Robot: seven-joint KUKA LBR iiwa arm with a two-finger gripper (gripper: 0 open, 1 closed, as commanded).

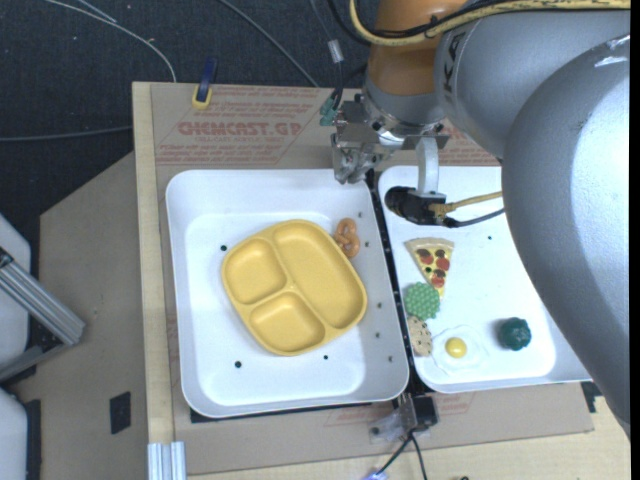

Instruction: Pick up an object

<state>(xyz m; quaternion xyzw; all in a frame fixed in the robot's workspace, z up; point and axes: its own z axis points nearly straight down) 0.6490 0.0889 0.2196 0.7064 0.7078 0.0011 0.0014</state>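
1. Gripper hangs over the back edge of the left bin; whether it is clenched or released, I cannot tell.
2. Yellow divided tray lies in that bin, with a pretzel just beside it.
3. Right bin holds a pizza slice, broccoli, a fried egg and a dark green piece (all apart from the gripper).

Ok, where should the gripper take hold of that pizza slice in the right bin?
Probably from straight above, across the narrow pointed half of the pizza slice. It lies flat, crust toward the bin's far end, tip toward the broccoli, with bare floor along both long edges for the fingers.
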